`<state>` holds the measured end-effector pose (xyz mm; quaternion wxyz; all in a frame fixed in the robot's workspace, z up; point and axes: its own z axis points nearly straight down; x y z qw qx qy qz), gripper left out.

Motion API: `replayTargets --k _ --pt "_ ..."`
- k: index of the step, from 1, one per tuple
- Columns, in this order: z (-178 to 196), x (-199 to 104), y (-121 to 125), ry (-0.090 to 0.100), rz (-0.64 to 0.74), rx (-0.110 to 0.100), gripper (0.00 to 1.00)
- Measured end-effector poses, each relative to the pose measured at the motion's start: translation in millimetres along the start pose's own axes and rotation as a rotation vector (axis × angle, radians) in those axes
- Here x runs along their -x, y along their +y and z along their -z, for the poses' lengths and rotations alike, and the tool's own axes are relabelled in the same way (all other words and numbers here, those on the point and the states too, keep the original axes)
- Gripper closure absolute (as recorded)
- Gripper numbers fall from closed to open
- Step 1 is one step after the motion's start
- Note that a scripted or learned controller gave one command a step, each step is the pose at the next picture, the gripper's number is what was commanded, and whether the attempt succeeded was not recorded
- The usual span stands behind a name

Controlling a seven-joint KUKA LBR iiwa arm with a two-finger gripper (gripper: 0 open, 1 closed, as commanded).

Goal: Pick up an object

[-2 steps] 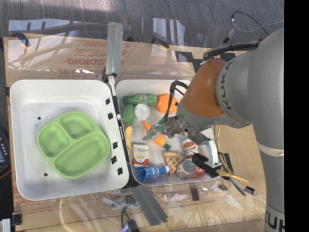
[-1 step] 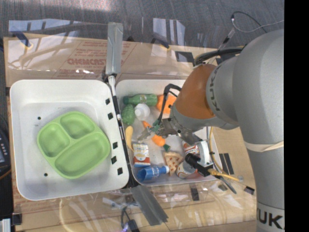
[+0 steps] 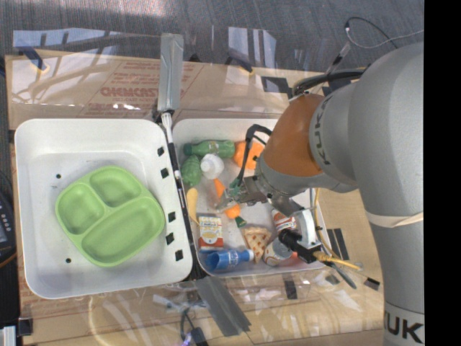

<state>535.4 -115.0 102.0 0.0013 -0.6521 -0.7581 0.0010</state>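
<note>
- We judge the pick not yet done: nothing we can see hangs lifted, and the toys all lie in the right bin (image 3: 189,132).
- The claw (image 3: 241,191) reaches low among them; whether it is spread or closed, or grips anything, we cannot tell.
- Closest to it lies an orange carrot-like piece (image 3: 232,211), just below and perhaps touching.
- The pizza slice (image 3: 257,236) and blue bottle (image 3: 227,259) lie further toward the near rim.
- The green divided plate (image 3: 109,215) sits alone in the left bin (image 3: 29,193).

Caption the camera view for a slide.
Grey KUKA arm's gripper lowered into cluttered right white bin; green divided plate in left white bin.
</note>
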Motion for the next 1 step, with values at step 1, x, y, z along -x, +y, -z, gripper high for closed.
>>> replayTargets --k 1 --pt "115.8 -36.1 46.6 0.0 0.022 0.004 1.0"
